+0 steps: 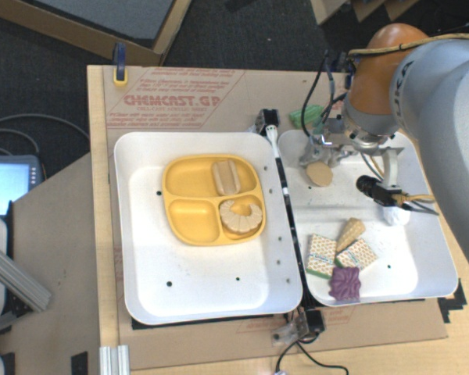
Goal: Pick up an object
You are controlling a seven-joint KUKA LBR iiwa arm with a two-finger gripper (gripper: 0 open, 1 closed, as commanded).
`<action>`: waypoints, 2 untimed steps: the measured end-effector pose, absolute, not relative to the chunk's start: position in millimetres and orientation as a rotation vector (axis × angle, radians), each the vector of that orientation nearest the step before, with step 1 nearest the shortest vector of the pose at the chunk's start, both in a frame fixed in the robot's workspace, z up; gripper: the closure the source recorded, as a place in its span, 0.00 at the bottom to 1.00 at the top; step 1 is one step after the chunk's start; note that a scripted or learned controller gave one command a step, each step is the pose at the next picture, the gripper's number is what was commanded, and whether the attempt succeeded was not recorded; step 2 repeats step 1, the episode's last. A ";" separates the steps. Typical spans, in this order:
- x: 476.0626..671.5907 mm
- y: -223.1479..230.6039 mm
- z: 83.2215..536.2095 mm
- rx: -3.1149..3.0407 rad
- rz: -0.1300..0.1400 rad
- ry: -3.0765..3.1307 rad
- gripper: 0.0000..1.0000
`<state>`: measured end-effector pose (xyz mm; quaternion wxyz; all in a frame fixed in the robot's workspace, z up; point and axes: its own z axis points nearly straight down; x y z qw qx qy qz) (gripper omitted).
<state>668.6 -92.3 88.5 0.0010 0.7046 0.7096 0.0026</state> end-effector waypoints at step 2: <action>579.4 -15.5 190.6 2.216 0.006 2.232 1.00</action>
